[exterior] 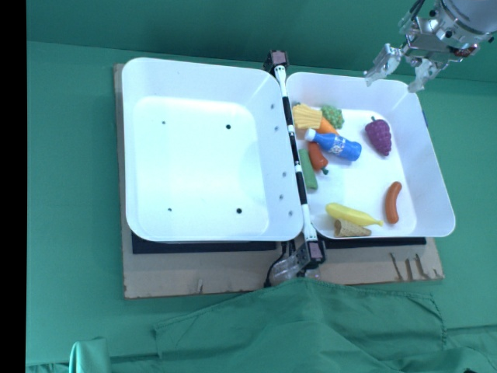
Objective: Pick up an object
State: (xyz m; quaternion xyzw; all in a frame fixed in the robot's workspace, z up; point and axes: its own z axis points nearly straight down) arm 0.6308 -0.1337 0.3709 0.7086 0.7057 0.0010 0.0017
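Note:
My gripper (397, 71) hangs above the far right corner of the right bin (435, 200), open, with nothing between its fingers. In that bin lie a purple grape bunch (379, 136), a blue bottle (337, 145), a yellow corn piece (307, 116), a green grape bunch (333, 115), an orange carrot (317, 157), a green vegetable (309, 172), a red sausage (393, 202), a yellow banana (351, 214) and a waffle cone (350, 228). The purple grapes lie closest to the gripper, below and slightly left of it.
The left bin (147, 84) stands beside the right one, joined by a black-and-white divider (293, 150). Both rest on a cardboard sheet (202, 274) over green cloth. A folded green cloth (311, 325) bulges at the front.

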